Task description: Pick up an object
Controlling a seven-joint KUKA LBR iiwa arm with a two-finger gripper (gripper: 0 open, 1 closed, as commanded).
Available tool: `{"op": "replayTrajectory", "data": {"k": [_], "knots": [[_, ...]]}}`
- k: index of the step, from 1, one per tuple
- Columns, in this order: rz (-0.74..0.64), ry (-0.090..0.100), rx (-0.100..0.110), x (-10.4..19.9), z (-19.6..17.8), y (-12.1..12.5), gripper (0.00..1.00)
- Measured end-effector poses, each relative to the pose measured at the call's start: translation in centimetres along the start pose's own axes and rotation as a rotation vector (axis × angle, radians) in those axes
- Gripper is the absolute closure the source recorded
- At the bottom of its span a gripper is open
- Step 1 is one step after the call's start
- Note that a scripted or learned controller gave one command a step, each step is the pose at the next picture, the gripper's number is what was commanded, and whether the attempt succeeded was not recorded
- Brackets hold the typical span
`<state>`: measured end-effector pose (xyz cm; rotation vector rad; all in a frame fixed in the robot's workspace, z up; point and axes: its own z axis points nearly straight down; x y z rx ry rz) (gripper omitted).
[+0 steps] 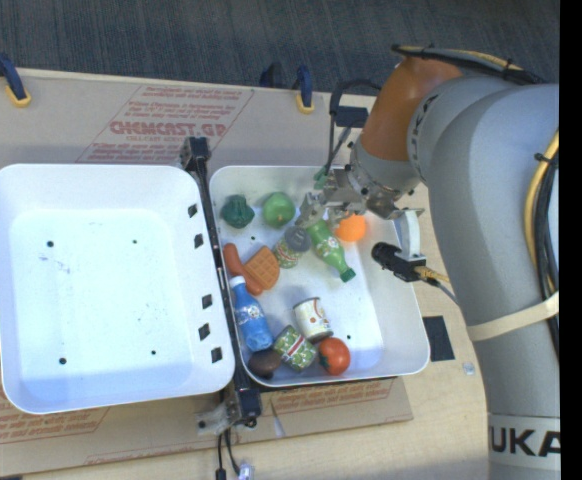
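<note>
My gripper is low in the back of the right bin, reaching in from the right. It hangs just above the top of a green bottle that lies tilted. A green apple sits just to its left and an orange ball just to its right. A small greyish can lies right in front of it. I see nothing lifted off the bin floor.
The right bin also holds a dark green toy, a waffle-like biscuit, a red sausage, a blue bottle, a white cup, a green can and a red tomato. The left bin stands beside it.
</note>
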<state>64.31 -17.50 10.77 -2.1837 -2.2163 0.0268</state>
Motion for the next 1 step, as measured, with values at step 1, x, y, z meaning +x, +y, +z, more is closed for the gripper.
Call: {"op": "replayTrajectory", "data": {"k": [1], "knots": [[0.011, -0.008, -0.031, 0.45, -8.38, -3.31, 1.00]]}}
